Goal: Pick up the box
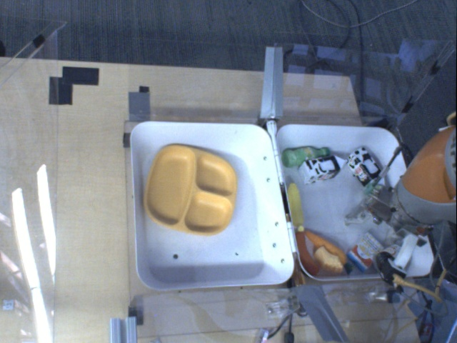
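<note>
**Arm low in the right bin, box not yet lifted**

Which item counts as the box is hard to say. The best candidates are two small black-and-white boxes lying at the far end of the right bin [385,138]: one box [321,168] just beside a green bottle [305,154], the other [363,164] nearer the arm. A small pale carton [368,247] lies at the near end, close to an orange-brown item [323,257]. A yellow stick-like piece [293,204] lies along the bin's left wall.

The gripper [375,207] sits low between the cartons, and I can't tell whether it is released or clenched; nothing visibly sits in it. This looks like the approach step. Next it needs to centre over one box and close squarely.
</note>
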Robot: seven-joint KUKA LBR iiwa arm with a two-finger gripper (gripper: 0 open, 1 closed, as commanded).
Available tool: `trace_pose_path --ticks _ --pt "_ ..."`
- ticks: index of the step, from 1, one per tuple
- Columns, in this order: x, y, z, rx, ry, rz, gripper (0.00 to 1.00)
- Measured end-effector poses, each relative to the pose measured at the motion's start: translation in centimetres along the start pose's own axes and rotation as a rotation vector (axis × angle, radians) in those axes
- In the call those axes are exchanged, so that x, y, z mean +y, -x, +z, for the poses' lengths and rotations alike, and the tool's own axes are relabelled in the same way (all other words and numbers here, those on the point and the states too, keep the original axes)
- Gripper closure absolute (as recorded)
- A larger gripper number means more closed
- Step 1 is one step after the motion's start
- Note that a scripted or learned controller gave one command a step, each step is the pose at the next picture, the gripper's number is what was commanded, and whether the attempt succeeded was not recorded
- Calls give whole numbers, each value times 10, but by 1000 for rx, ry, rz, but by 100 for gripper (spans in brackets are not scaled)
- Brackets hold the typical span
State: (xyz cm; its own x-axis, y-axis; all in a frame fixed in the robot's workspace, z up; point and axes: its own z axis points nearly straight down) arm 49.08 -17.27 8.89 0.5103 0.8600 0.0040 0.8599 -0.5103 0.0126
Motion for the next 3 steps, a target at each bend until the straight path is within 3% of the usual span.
trace_pose_path --ticks 1,2,3 --pt "10 17 0 3 -5 85 0" --pt "11 19 1 2 -4 300 0" --pt "47 -2 2 0 -8 308 0"
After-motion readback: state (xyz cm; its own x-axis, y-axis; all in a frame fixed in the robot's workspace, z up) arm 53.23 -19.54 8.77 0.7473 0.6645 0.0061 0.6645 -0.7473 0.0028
